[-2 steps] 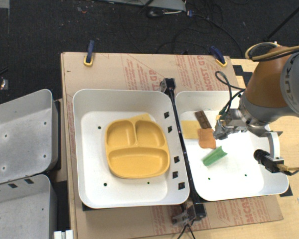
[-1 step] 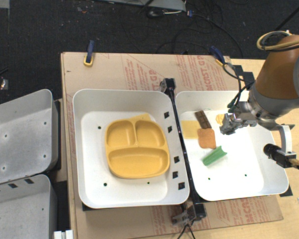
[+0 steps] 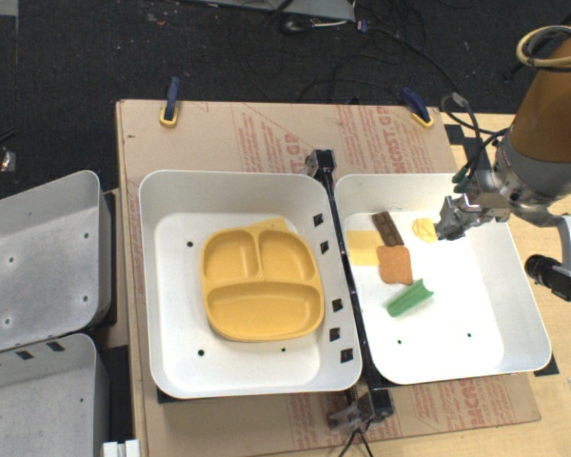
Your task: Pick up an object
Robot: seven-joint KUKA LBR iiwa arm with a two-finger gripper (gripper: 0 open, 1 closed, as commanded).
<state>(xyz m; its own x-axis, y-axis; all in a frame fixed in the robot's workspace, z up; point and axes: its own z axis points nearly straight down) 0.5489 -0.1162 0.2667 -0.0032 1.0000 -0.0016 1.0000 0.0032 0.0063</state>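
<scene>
One gripper (image 3: 451,225) hangs low over the right bin (image 3: 476,350) near its far edge; can't tell its open/closed state from this angle. Closest target is the small yellow piece (image 3: 424,228), just to the gripper's left. Brown bar (image 3: 386,228), orange block (image 3: 395,266) and green stick (image 3: 409,300) lie further left and nearer the camera, green stick's long axis diagonal.
</scene>
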